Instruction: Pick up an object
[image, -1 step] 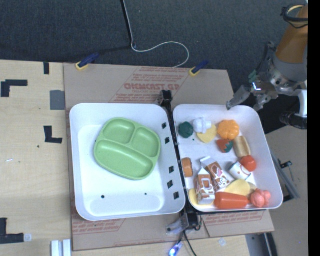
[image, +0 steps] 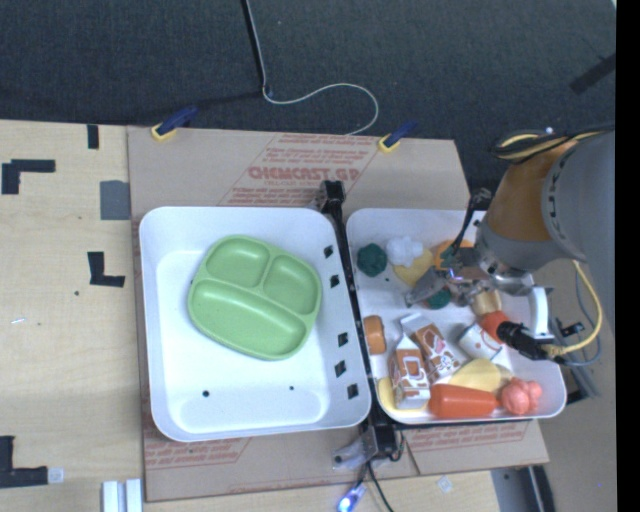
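Camera view shows the right bin (image: 372, 262) crowded with small toy foods; a yellow piece (image: 415, 268) lies just left of the gripper (image: 440, 288), beside a dark green lump (image: 372, 259). It looks light, hard and slick, best pinched across its narrow sides. Whether the gripper grasps anything, I cannot tell. A green divided plate (image: 255, 297) sits in the left bin (image: 160, 300).

left bin (image: 170, 400): we see plain white
divided plate (image: 255, 296): pale green
right bin (image: 372, 228): white
round lump (image: 372, 259): dark green
carton (image: 408, 372): brown and white print
carrot-shaped toy (image: 462, 402): orange-red
arm (image: 540, 200): grey, orange band
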